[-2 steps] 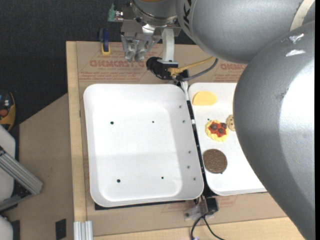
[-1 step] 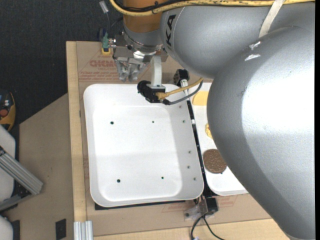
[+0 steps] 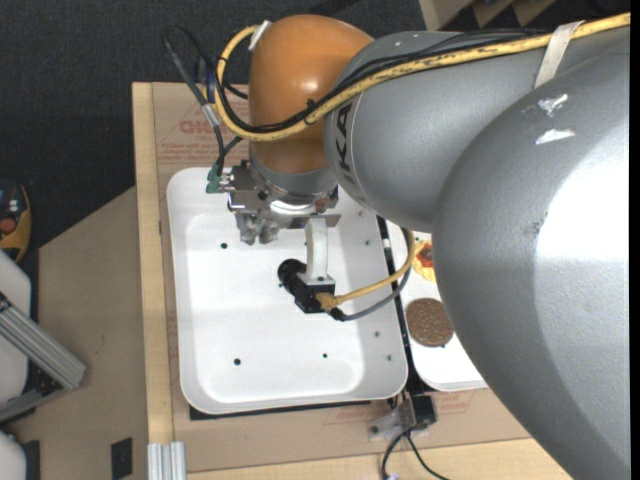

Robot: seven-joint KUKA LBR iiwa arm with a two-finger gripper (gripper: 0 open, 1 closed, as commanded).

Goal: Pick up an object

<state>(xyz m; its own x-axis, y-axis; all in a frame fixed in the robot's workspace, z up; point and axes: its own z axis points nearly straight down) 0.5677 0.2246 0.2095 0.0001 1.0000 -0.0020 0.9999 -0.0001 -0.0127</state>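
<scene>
Heads up: your gripper (image 3: 256, 230) hangs low over the far end of the left bin (image 3: 200, 298), and I honestly can't tell whether it's open or closed, or whether it has anything in it. All I see on the white floor there is a few tiny dark dots. The stuff worth grabbing looks to be in the right bin (image 3: 450, 373): a brown disc (image 3: 430, 321) near its left wall, and a red-and-yellow thing (image 3: 425, 258) just beyond it. So I'd call this the search or approach stage. The next move probably needs a shift right. The arm (image 3: 480, 168) covers most of that bin.
</scene>
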